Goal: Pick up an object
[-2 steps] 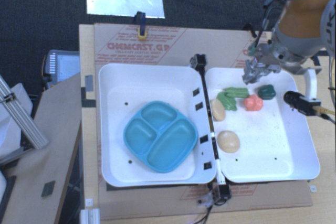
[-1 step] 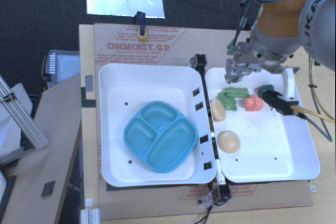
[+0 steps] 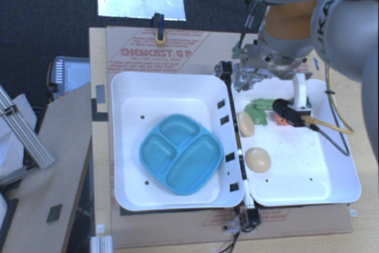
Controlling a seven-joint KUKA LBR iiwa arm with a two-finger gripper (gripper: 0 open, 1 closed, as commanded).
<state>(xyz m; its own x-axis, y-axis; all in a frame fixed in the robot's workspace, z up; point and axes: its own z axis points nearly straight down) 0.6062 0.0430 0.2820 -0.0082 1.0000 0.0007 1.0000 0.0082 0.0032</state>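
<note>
I am looking down at the bench, and nearest to me the front rims of the two white bins are meeting at the black clips along their shared wall. In the right bin [image 3: 296, 186], closest to me, a round tan bun-like piece [image 3: 257, 160] is sitting near the divider. Just behind it a paler, egg-shaped piece [image 3: 245, 124] is lying against the same wall. Further back a green leafy piece [image 3: 259, 108] is resting, with a small orange-red piece [image 3: 280, 119] just beside it, partly hidden under a black fitting with a yellow cable trailing off to the right.

In the left bin [image 3: 130, 98] a blue divided plate [image 3: 180, 153] is lying flat, tilted diagonally, well apart from the other items.

At the far side of the right bin the gripper [image 3: 244, 81] is hanging over the back corner near the divider, above the green piece. The wrist body is crowding my view, and I cannot tell whether the claw is apart or together. Nothing is showing between it.
</note>
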